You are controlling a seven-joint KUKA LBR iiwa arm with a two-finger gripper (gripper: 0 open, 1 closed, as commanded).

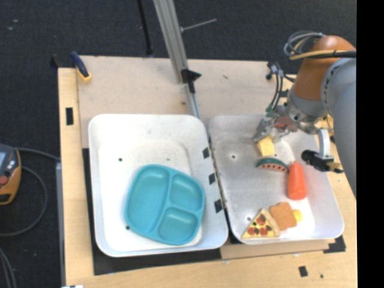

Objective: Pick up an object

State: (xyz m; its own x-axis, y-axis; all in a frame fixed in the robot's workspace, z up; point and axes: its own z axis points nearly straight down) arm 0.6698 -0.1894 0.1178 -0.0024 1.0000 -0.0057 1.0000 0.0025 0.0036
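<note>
camera view: down in the right bin (336, 221), near its back edge, end effector (273, 131) low over a small yellow block (266, 147), seemingly lined up to take it; cannot tell whether clenched or released. yellow block pale, boxy, resting on the bin floor just beside a watermelon slice (273, 164), green rind with a red face. further along, an orange carrot-like piece (296, 181), a toast-like piece (284, 215) and a pizza slice (261, 225), well apart from the target. in the left bin (102, 131), a blue divided tray (165, 204), off to the side on the bench (120, 89).
</note>
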